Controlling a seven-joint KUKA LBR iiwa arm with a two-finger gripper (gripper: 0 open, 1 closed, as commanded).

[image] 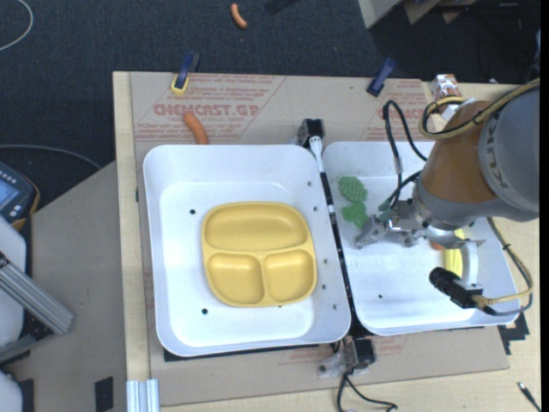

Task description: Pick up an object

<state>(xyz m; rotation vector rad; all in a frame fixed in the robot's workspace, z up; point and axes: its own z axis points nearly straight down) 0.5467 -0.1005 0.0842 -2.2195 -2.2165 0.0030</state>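
Two white bins side by side on counter. Left bin: one yellow three-compartment plate, centred. Right bin: one green leafy item near its left wall toward far end; one yellow item partly hidden under arm. Gripper low over right bin, just beside green item; whether fingers released or clenched cannot be told. Farther: one orange sausage-shaped piece on counter, another on dark floor; two blue clamps at far edge.

Grey arm, orange band, black cables
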